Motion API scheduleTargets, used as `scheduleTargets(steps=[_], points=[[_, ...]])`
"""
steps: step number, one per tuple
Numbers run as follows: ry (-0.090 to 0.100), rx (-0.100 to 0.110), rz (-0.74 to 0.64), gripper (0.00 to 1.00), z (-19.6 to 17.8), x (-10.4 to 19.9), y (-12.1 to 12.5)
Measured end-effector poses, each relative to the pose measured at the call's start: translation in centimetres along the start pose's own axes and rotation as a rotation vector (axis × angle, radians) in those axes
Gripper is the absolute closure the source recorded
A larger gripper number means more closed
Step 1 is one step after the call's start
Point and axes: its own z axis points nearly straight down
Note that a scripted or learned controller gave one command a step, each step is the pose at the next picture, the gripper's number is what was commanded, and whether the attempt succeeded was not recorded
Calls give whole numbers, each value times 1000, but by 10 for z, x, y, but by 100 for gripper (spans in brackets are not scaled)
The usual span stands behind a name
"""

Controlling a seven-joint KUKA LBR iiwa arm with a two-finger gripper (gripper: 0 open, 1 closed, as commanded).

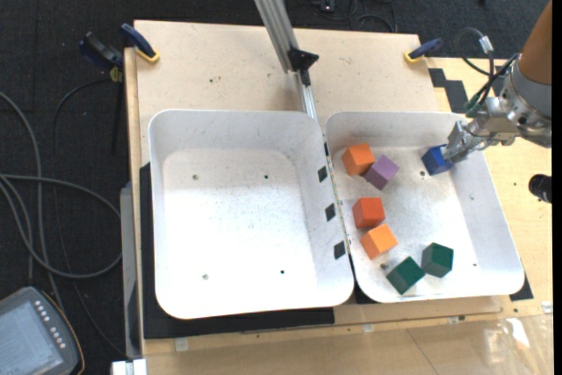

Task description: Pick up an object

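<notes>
gripping a small blue cube [434,160], claw [450,151] closed on it, right bin [492,215]

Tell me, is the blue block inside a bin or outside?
Inside. The blue block sits on the right bin's white floor, near its upper right side, right by the gripper.

Even, bright overhead light, soft faint shadows, mild graininess, and the view's right edge slightly blurred.

From my remote seat I'm looking at a pale tan wooden bench top [228,66] with two shallow white plastic bins touching side by side on it, left one [167,145] and right one [492,215], plus blue-and-yellow clamps gripping its back corners [140,44] [423,50].
</notes>
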Motion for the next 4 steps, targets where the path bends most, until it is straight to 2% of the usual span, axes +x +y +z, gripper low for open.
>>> scheduleTargets(steps=[2, 3, 4], points=[[3, 4, -5, 100, 1, 106, -2], [3, 5, -6, 100, 0, 159, -14], [4, 7, -6, 100, 14, 220, -18]])
